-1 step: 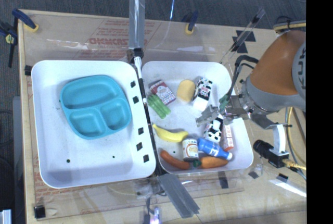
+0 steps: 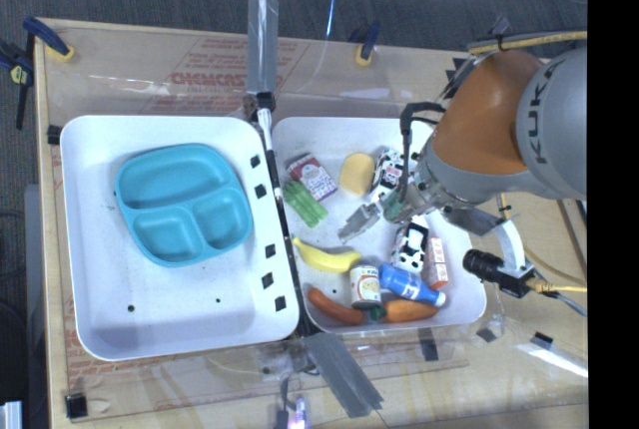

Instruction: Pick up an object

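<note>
Over the right bin [image 2: 329,133] I see the gripper [image 2: 361,220] low among the clutter, its metal fingers apart and nothing between them, with a banana [image 2: 324,256] just below it and a green packet [image 2: 305,202] to its left. Around it lie a smooth yellow lemon [image 2: 356,174], a red-and-white carton [image 2: 314,176], two carrots [image 2: 334,307], a small can [image 2: 365,286] and a blue bottle [image 2: 409,285]; black-and-white boxes [image 2: 422,252] sit partly hidden under the wrist. My left bin [image 2: 100,307] holds a glossy blue divided tray [image 2: 183,203].
</note>
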